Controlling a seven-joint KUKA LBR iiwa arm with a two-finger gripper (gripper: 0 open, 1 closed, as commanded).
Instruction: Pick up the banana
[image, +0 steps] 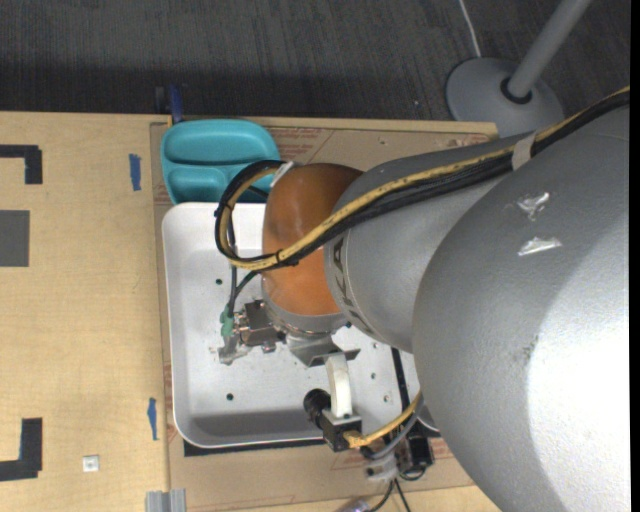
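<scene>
The arm (480, 300) extends low over the white bin (190, 300), concealing the gripper; finger state cannot be determined. The banana cannot be located. A teal object (210, 160) sits just behind the bin.

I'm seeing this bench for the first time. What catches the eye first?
The big grey arm fills the right side, its orange band low over the white bin. Black and yellow cables loop off it above the bin. A teal object sits just beyond the bin's far edge.
</scene>
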